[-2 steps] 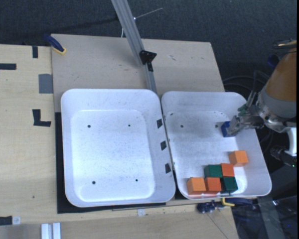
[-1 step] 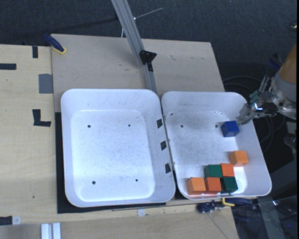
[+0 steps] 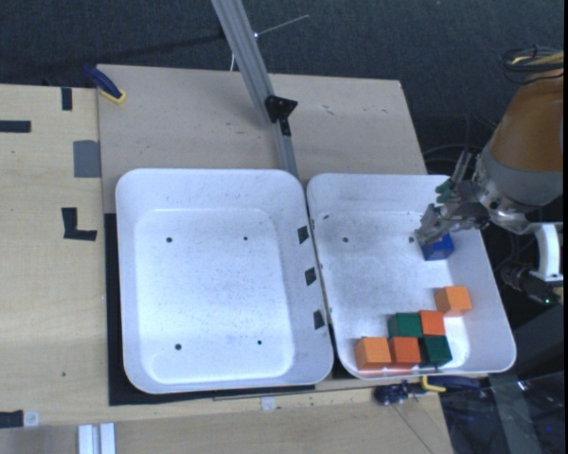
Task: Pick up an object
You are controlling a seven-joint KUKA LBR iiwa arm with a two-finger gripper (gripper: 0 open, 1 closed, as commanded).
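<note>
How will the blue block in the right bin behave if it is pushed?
The blue block looks flat-faced, so it would probably slide, not roll. It seems rigid and small, likely light. The bin floor looks smooth, so it may skid.

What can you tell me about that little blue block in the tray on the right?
The blue block is a small cube-like piece, plain and solid blue; its material is hard to tell. It sits in the right tray, near its upper right side, apart from the orange and green blocks lower down. The gripper is right over it, covering its top, so whether it is gripped cannot be told.
</note>
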